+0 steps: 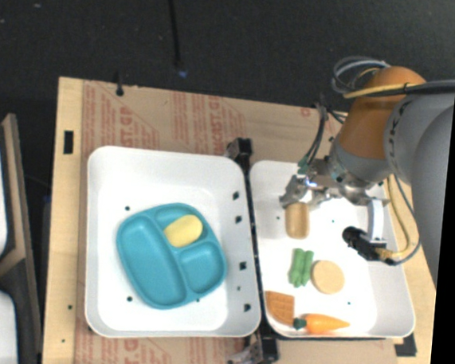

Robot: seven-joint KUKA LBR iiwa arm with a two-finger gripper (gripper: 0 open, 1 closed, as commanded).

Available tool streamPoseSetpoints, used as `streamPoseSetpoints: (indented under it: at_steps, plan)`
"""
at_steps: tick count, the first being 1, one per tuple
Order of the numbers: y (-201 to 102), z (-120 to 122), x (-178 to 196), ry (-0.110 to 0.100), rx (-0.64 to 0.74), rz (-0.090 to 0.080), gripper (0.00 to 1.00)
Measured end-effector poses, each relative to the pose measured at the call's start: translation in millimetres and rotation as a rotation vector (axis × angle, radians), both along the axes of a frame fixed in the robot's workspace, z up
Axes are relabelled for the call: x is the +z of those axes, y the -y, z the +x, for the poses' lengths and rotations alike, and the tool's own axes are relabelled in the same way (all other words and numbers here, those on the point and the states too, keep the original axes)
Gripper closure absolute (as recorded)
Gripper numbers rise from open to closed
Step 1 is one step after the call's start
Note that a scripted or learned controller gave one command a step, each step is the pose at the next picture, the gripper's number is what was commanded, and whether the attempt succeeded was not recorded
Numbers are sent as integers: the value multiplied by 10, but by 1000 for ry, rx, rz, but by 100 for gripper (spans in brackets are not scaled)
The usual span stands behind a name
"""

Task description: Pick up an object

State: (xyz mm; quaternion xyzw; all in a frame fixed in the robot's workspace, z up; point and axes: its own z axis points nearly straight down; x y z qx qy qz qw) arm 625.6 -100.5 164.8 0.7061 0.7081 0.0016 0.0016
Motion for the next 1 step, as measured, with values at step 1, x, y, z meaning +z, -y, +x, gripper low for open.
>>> streamPoseSetpoints:
  at_steps: [1]
  plan:
    - [-936, 237, 1354, 9, 5, 3, 100]
